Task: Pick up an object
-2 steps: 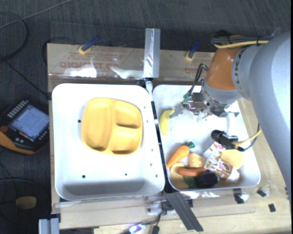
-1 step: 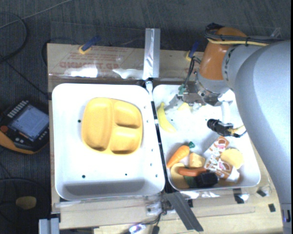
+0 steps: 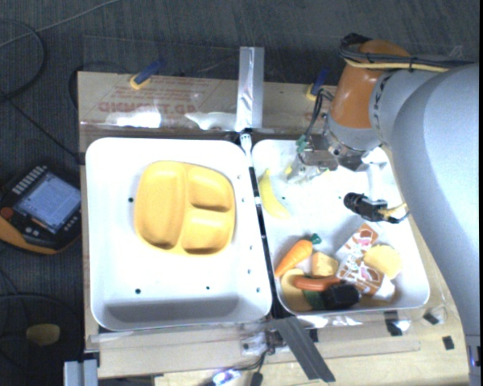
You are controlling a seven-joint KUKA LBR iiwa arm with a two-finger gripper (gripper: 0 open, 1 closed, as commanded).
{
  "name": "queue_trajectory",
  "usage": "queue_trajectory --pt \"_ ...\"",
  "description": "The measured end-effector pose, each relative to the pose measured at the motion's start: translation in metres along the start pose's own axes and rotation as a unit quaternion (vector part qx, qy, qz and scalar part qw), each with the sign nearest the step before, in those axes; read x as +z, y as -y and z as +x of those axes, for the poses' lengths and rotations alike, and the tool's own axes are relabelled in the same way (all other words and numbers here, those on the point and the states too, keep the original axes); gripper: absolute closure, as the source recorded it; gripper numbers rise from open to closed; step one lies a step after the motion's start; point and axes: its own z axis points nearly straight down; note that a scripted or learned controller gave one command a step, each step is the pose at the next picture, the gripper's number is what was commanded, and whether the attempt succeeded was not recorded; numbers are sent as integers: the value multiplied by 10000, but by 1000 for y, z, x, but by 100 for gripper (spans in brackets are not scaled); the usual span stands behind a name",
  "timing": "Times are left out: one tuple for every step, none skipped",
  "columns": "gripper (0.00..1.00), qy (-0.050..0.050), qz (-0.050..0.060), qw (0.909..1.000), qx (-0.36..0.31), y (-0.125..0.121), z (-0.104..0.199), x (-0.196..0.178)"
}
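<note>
Camera view: fixed above the bench, looking down at a slant on both bins.
Arm: the arm reaches in from the right, with its orange band over the far edge of the right bin.
Claw: the claw sits low over the far part of the right bin, above bare white floor. I cannot tell if it is wide or narrow, because the wrist hides too much of it.
Held: I can make out nothing in the claw.
Progress: judged from this, the pick is not yet done. Every object lies in a bin, and the approach, the closing and the lift are all left.
Banana: the banana lies along the right bin's left wall, just beside the claw and a little nearer the camera. It is the closest candidate.
Pile: a carrot, a sausage, a black thing, a carton and a lemon crowd the near end of the right bin, touching or overlapping, well apart from the claw.
Left bin: the left bin holds a yellow tray lying flat near its middle, across the divider from the claw.
Judgement: the banana looks the shortest reach, though its place against the wall may make closing on it awkward.
</note>
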Motion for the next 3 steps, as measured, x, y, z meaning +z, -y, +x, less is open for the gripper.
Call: queue_trajectory --pt "0 0 12 10000 1 1 0 1" --pt "0 -18 -41 9987 501 -4 -8 -54" --pt "0 28 -155 9979 -625 -7 3 -10"
